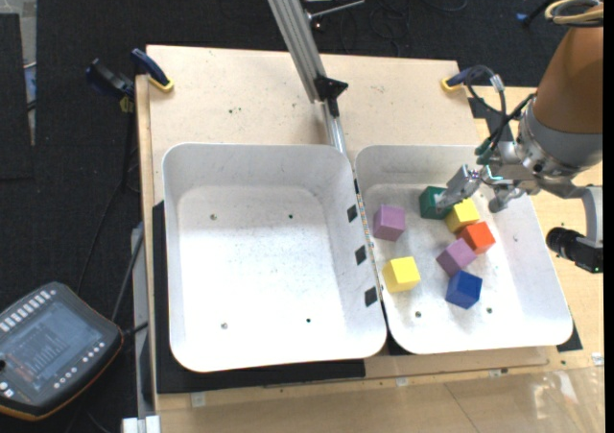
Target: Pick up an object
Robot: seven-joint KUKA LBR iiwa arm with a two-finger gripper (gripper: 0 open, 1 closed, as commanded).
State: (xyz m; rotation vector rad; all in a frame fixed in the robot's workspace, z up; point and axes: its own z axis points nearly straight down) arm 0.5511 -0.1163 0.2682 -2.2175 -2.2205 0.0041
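Camera view: gripper (467, 187) low in right bin (547, 321), fingers spread wide near green cube (432, 201) and yellow cube (464, 213). Step: approach. Next: descend, close on one cube.

One fixed overhead camera, slanted down over both white bins (259, 172), arm entering from right.

Bright, even overhead light, soft shadows, mild glare on the white bins (259, 172), slightly soft focus throughout.
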